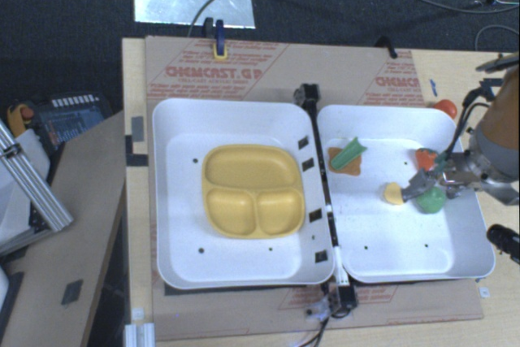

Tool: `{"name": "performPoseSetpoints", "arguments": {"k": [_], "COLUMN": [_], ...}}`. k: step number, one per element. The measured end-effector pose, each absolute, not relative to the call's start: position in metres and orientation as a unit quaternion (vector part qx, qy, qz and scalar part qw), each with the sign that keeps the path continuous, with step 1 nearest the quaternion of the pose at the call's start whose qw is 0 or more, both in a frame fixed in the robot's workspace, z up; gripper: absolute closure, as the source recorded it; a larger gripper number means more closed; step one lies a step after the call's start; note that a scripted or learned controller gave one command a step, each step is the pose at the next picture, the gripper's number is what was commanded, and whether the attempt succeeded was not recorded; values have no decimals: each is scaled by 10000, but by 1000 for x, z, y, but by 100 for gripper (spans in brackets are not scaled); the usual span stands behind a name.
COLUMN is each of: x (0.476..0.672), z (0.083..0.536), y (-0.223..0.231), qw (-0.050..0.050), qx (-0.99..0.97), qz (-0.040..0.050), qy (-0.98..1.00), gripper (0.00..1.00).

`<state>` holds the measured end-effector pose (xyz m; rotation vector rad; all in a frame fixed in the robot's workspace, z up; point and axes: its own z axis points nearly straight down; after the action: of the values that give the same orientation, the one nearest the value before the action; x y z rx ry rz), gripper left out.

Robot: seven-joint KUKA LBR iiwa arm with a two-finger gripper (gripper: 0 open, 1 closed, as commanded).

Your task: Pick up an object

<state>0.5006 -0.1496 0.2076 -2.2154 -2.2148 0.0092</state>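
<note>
My hand [421, 184]: low inside the right bin [390, 256], near its right wall; whether my fingers are spread or closed I cannot tell.
Green object [431, 201]: just beside my hand, on the side toward the bin's front edge, touching or nearly so; I cannot tell which.
Yellow object [393, 193]: just left of my hand, on the bin floor.
Red-orange object [426, 157]: just behind my hand, toward the bin's back wall.
Green piece on an orange piece [348, 156]: well left of my hand, near the divide between the two bins.
My arm [497, 138]: comes in over the right bin's right wall.
Left bin [175, 175]: beside the right bin, holding a yellow divided tray [250, 189] in its middle.
Worktop [268, 65]: lies under both bins, with red print behind them.
</note>
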Motion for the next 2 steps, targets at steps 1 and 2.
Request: {"name": "performPoseSetpoints", "arguments": {"k": [1,2], "x": [503,511], "z": [213,155], "y": [-149,-150], "qw": [-8,13], "qx": [-7060,-7066], "qz": [-4,7], "qy": [-7083,-7076], "gripper": [0,0]}}
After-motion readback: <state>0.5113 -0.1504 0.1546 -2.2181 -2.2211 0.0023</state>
